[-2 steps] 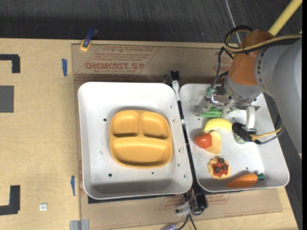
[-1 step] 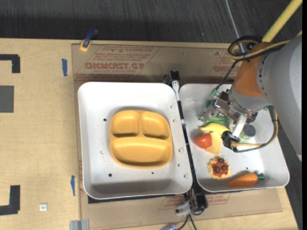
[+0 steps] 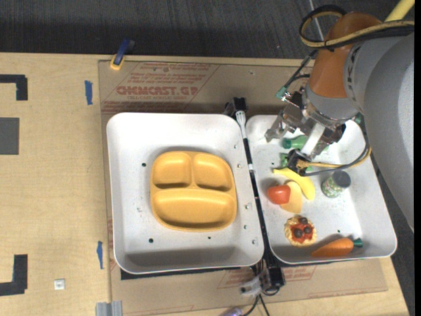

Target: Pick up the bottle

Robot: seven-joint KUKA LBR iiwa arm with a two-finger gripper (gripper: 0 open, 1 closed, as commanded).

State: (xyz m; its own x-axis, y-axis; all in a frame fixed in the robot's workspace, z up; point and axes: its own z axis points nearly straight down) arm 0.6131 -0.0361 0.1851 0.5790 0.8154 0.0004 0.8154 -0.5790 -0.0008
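Right bin (image 3: 380, 206) crowded: tomato (image 3: 279, 193) and banana (image 3: 301, 183) touching mid-floor; tart (image 3: 300, 230), carrot (image 3: 334, 246) by near wall. Bottle (image 3: 335, 184) apart from them, bare floor on near side. Arm (image 3: 342, 64) overhangs far end. Left bin (image 3: 131, 150): tray (image 3: 194, 189) fills centre, margins free.

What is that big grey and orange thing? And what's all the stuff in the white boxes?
That is a robot arm. At its end is a pincer for grabbing things. One camera above the bench looks down at a slant, and the arm reaches in from the right.

The left bin holds a yellow plate with three sections. The right bin holds what look like toy foods: a banana, a red tomato, a carrot and a little tart. The small green thing with a grey cap is probably the bottle the robot should pick up.

The pincer is over the far end of the right bin. The bottle lies apart from it, not picked up yet.
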